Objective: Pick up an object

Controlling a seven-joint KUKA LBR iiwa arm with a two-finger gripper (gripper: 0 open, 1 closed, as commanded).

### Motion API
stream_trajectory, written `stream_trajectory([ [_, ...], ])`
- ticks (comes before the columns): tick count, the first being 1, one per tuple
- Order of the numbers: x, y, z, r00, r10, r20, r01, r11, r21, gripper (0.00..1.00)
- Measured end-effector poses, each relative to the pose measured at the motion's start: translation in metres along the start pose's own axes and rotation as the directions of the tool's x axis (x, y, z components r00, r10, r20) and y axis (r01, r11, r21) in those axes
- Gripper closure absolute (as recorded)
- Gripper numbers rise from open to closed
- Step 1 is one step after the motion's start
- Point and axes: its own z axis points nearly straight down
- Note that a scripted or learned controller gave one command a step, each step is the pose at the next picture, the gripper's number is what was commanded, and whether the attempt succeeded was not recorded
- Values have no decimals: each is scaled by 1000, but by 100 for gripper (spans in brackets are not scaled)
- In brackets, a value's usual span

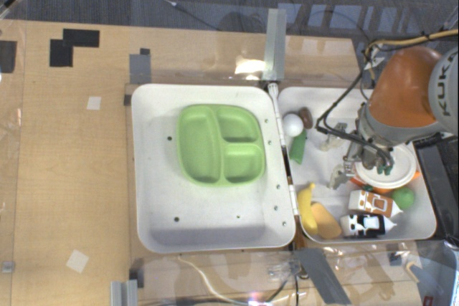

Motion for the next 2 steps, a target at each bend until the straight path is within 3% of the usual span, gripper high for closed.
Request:
stream_trajectory([
  [2, 77, -13, 4, 986, 166, 19, -166, 986, -1, 0],
])
